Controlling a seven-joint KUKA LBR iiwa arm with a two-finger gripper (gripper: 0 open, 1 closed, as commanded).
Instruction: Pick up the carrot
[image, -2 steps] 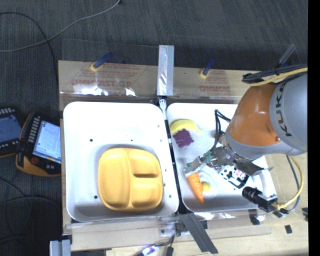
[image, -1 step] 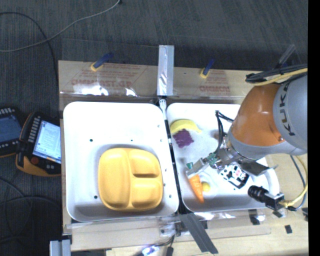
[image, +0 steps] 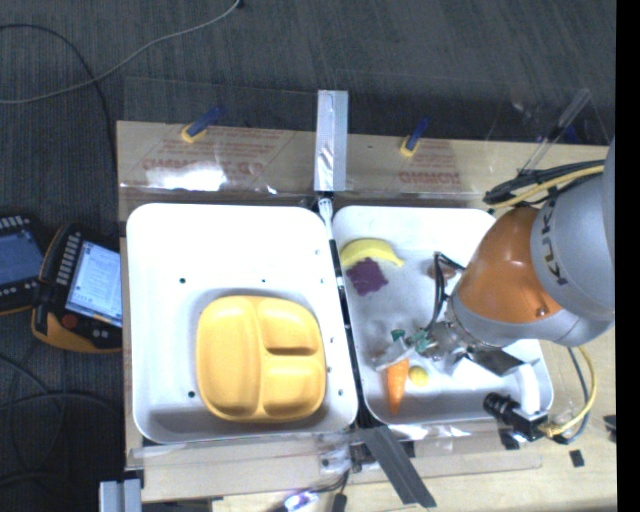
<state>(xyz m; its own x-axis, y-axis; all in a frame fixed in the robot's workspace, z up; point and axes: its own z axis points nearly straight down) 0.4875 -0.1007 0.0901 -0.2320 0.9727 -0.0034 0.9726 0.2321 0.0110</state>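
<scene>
Carrot (image: 396, 385) lies on the floor of the right bin (image: 470, 225), just below and to the left of my gripper (image: 432, 345) as the camera shows it, tip pointing toward the bin's near wall. I judge it not yet lifted: it rests flat and nothing grips it. The gripper sits low over the clutter at the bin's middle; its end is hidden among small parts, so I cannot tell how it is set or whether it has hold of anything.

Done so far, by my reading: the arm (image: 520, 280) is over the correct bin and close to the target. Left: closing on the carrot and raising it clear.

A small yellow piece (image: 418, 376) lies touching or just beside the carrot, between it and the gripper. Further up-left of the gripper are a banana (image: 370, 252) and a purple item (image: 367, 275).

Well to the gripper's left, the other bin (image: 160, 240) holds a yellow tray (image: 262, 357). The bench (image: 250, 150) is pale board; around it is dark carpet with cables (image: 60, 45), and a pendant (image: 85, 290) lies far left.
</scene>
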